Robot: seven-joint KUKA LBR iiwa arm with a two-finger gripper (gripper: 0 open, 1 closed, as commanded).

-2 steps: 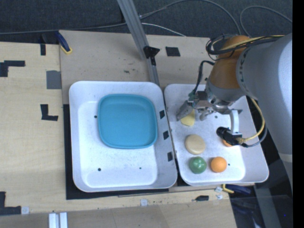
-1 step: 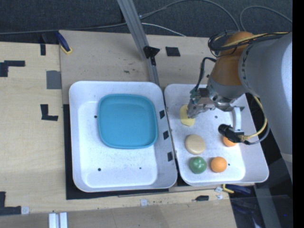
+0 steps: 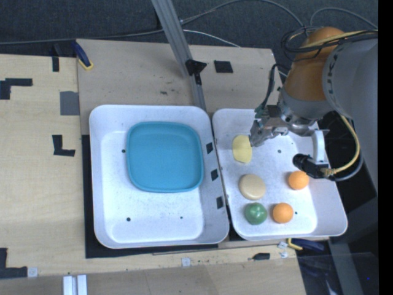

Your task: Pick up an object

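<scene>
In the right bin (image 3: pixel 319 223) lie a pale yellow object (image 3: pixel 242 149), a cream round object (image 3: pixel 252 186), a green ball (image 3: pixel 255 213) and two orange balls (image 3: pixel 298 180) (image 3: pixel 282 212). My gripper (image 3: pixel 256 136) hangs low over the bin's upper left part, just right of the yellow object. Nothing shows between its fingers.
The left bin (image 3: pixel 107 183) holds a blue square plate (image 3: pixel 164 156). A grey metal pole (image 3: pixel 178 35) slants down to the gap between the bins. Cables run behind the arm at the upper right, and a black and yellow hose (image 3: pixel 331 171) loops over the right bin's edge.
</scene>
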